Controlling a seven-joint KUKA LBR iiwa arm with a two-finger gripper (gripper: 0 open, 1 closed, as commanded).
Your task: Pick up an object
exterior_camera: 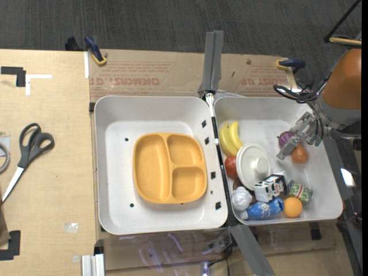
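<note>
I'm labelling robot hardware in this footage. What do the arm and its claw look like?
The arm enters from the right: a rounded orange band above a grey wrist section. Dark cables loop beside it. The claw is a small assembly of grey and silver metal parts with slim fingers. No markings are legible at this size.

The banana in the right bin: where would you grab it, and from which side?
Grip the banana across its middle, coming straight down from above. It lies flat against the bin's left wall with the white lid close by, so a sideways approach looks crowded.
</note>
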